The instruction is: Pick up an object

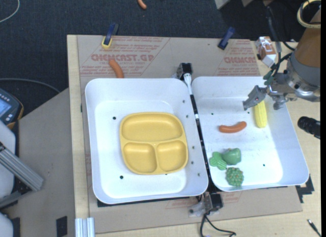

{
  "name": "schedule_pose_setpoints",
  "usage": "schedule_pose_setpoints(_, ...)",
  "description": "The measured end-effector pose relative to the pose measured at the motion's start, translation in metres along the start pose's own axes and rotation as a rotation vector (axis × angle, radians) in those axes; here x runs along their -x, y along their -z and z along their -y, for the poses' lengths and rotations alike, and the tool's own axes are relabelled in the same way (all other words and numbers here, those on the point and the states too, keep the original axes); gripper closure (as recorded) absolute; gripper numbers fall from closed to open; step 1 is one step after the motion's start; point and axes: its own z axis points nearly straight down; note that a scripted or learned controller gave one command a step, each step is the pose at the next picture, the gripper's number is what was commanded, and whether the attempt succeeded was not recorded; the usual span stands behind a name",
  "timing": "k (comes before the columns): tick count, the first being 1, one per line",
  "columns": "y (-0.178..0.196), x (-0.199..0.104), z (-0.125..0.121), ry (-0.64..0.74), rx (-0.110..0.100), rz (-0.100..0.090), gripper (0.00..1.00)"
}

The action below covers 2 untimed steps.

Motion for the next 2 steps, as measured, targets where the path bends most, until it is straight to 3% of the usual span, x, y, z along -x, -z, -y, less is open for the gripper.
schedule_pose_setpoints(1, 0.007, 0.000, -0.002, 0.003, 0.013, 0.002, 0.00)
schedule_pose_setpoints(2, -0.055, 0.000, -0.009, 0.002, 0.006, 0.000, 0.00)
